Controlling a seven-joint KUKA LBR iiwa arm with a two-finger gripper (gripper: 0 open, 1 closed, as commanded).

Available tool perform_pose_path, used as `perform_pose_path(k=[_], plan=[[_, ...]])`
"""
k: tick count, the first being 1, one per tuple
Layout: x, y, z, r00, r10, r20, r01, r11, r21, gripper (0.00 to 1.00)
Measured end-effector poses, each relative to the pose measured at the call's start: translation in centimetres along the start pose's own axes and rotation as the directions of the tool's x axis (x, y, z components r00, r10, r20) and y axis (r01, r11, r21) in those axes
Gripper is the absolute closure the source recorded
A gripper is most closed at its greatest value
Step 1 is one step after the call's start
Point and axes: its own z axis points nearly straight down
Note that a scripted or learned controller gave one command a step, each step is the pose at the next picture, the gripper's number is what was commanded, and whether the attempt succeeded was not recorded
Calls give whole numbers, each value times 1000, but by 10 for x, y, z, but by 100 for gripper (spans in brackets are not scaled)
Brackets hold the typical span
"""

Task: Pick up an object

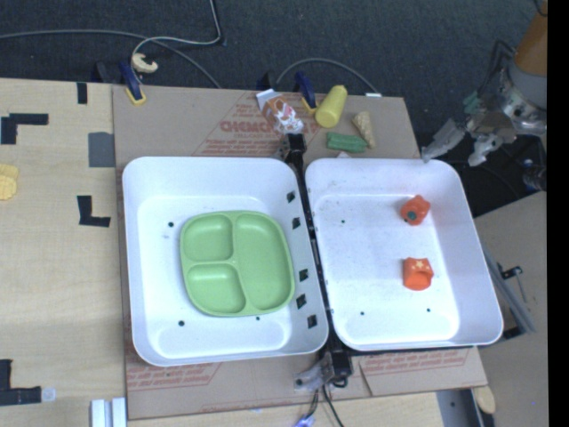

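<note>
Two small orange objects lie in the right bin (356,229): one with a dark green spot (414,210) near the far right side, and a blockier one (418,273) a little nearer. My gripper (459,147) hangs beyond the bin's far right corner, outside its rim and well above the bench. Its two fingers are spread open with nothing between them. The arm's orange band (533,50) shows at the upper right edge.
A green divided plate (236,263) lies in the left bin (151,194). Behind the bins on the cardboard sit a yellow object (331,105), a green piece (347,142), a beige piece (364,129) and a small packet (280,109). Cables run across the dark floor behind.
</note>
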Motion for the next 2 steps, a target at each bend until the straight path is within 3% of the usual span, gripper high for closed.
perform_pose_path(k=[1,2], plan=[[-9,14,122,1000,-1,-1,1,1000,4,0],[-9,0,186,1000,-1,1,1,1000,-4,0]])
